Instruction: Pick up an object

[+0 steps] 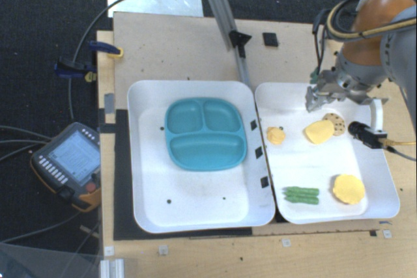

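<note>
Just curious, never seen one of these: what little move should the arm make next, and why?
Probably lower a bit toward you onto the yellow food piece. The gripper hovers in the right bin just behind that piece and the cookie, carrying nothing visible.

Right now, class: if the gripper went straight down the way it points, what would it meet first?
Probably the bare floor of the right bin, just up-left of the yellow food piece. The gripper looks offset from it, though depth is unclear.
</note>
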### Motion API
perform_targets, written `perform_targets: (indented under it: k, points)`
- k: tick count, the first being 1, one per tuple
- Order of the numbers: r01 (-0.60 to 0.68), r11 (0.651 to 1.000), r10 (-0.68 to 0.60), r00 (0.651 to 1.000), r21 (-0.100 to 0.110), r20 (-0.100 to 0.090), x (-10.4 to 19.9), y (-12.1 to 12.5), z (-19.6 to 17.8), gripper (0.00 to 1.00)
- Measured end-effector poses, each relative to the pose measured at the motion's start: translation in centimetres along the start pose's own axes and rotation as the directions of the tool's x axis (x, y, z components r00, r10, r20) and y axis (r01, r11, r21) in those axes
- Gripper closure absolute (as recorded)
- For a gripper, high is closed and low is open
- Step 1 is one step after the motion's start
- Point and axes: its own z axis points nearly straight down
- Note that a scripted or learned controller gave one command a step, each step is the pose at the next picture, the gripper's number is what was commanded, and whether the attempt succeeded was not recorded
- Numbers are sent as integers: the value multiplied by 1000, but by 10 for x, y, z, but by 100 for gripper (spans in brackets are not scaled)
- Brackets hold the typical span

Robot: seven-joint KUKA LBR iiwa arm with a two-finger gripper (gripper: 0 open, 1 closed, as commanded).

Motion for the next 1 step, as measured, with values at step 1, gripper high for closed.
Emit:
perform_targets:
  k: [1]
  points:
    - [1, 1000, -1, 1000, 0, -1, 3, -6, -47, 100]
